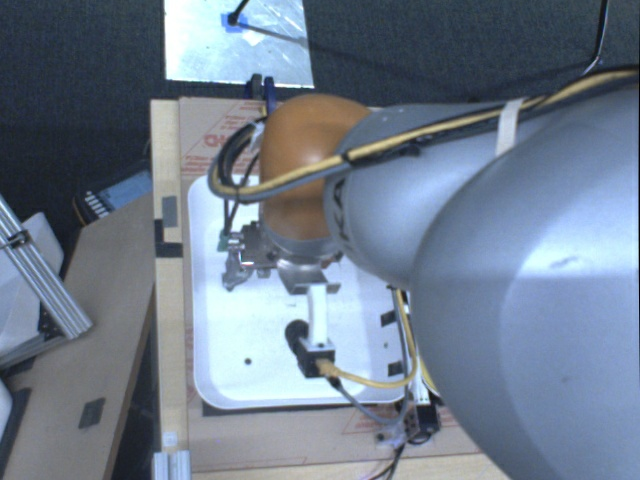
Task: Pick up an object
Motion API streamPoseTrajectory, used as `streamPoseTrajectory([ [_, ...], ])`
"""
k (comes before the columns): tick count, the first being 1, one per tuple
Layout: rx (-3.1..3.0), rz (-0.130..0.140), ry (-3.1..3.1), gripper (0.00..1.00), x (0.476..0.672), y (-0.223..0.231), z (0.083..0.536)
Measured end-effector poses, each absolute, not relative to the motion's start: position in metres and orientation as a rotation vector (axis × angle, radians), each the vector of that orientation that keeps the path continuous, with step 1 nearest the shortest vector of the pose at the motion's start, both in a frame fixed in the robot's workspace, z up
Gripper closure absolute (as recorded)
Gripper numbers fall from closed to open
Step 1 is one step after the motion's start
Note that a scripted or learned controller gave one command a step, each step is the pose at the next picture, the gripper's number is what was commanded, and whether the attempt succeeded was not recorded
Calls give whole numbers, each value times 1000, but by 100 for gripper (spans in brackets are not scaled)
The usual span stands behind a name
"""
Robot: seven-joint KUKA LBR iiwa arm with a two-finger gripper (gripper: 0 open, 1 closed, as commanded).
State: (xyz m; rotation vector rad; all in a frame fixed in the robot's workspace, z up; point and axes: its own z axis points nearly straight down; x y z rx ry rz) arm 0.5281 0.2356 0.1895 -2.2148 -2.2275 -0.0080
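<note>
Camera view: red print runs across the cardboard sheet (222,133) under the white bin (205,298), at 12 o'clock from the bin's bare floor. The letters are slanted, partly cut off by the arm (500,268), and too blurred to read. More red print shows at the bin's 6 o'clock edge and is also unreadable. The arm covers the frame from 1 through 5 o'clock and hides the bin's right part. The gripper (238,266) hangs over the bin's upper left area; I cannot tell whether it is spread or pressed together. A dark speck (248,360) lies on the bin floor at 6 o'clock from the gripper, well apart and too small to identify. Bare white floor lies open from 6 to 9 o'clock of the gripper, up to the left rim. Outside the bin, a shiny metal sheet (275,53) with blue tape (235,20) lies at 12 o'clock, and an aluminium rail (40,278) at 9 o'clock.
</note>
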Motion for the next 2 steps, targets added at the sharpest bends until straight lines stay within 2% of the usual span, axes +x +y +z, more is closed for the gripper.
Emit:
streamPoseTrajectory([
  [1, -2221, 2, -2223, 0, 586, 233, 79],
  [2, -2221, -27, -2232, 0, 595, 234, 240],
])
